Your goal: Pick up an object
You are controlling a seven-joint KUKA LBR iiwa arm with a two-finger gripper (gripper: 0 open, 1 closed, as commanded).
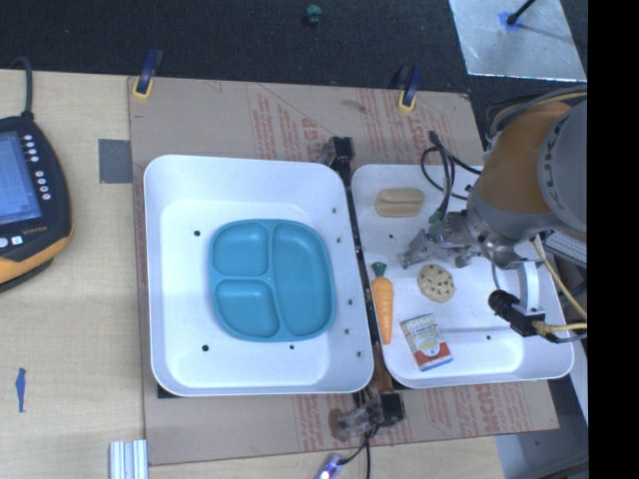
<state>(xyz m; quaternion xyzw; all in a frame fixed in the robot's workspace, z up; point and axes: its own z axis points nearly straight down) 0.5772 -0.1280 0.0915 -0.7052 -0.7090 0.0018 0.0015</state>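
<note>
Gripper (427,248) hangs low in the right bin (519,367), just above the cookie (436,282); its grip state, can't tell. Nothing lifted yet.

I'm looking down on a robotics lab bench, no question. There's a teach pendant (28,203) lying at the left edge on a pale wood benchtop (70,367). A sheet of cardboard (250,118) is clamped down with blue clips (148,68) and carries two white bins (165,267) side by side, holding toy food like a plastic carrot (382,307). Loose black cables (439,168) trail beside the grey arm (529,178). Dark carpet (250,18) runs behind.
</note>
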